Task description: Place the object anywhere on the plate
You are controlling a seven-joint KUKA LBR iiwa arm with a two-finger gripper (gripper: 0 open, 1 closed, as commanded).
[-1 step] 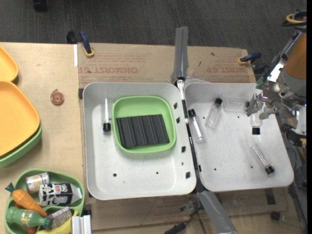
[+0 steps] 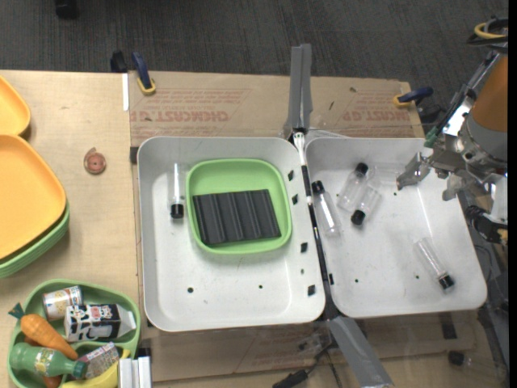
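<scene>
Bench [image 2: 97, 103]: two white bins side by side. My claw [image 2: 440, 170] hangs over the upper right edge of the right bin [image 2: 388, 289]. Its fingers look spread and nothing sits between them, though their tips are small and hard to read.

Left bin [image 2: 161, 297], well to my claw's left: holds the green plate [image 2: 198, 180], which carries a dark ribbed pad [image 2: 236, 215]. One vial [image 2: 176, 191] lies just past the plate's far side from me, on the bin floor.

Right bin, candidate objects: a pair of clear vials [image 2: 357, 192] lying close together, left and slightly below my claw; a black-capped vial [image 2: 321, 207] along the divider, further left; a lone vial [image 2: 434, 263] below my claw, near the bin's lower right.

Status: nothing grasped; plate bears no vial.

Risks, as I judge them:
- Vials are round and smooth; a closing pinch may roll one away or squirt it out.
- The paired vials touch or nearly touch; I may catch both or nudge one aside.
- The divider vial lies against the wall, so a finger may strike the rim.
</scene>
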